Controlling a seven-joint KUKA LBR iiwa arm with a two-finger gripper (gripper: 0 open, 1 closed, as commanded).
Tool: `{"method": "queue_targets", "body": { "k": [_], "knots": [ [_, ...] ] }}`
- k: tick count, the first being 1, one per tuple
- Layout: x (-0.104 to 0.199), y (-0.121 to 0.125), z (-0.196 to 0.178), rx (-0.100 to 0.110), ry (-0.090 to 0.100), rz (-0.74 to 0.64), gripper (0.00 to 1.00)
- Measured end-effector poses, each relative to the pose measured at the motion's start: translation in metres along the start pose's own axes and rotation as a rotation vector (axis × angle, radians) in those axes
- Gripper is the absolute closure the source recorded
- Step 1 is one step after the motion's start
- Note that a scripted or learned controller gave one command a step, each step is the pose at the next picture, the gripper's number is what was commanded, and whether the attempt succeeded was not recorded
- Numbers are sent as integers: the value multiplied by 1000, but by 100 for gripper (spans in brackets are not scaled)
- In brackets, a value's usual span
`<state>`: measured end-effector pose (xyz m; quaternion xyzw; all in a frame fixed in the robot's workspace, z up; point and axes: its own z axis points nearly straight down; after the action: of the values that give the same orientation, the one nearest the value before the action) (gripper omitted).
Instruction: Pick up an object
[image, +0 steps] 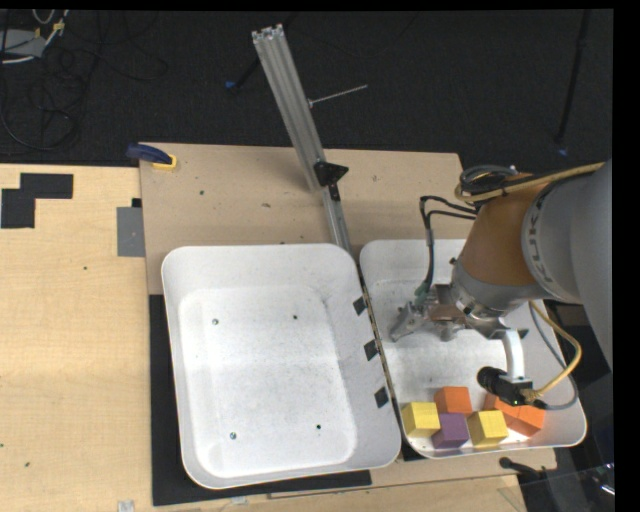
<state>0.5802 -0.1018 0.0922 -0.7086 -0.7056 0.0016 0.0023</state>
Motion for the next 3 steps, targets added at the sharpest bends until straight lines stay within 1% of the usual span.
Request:
{"method": "queue_targets", "body": {
  "k": [1,2,3],
  "knots": [
    [-2,0,-12,-1,0,10,100],
    [-10,8,-61,-8,-1,7,100],
    [-14,4,-123,-9,-1,3,100]
  ]
}}
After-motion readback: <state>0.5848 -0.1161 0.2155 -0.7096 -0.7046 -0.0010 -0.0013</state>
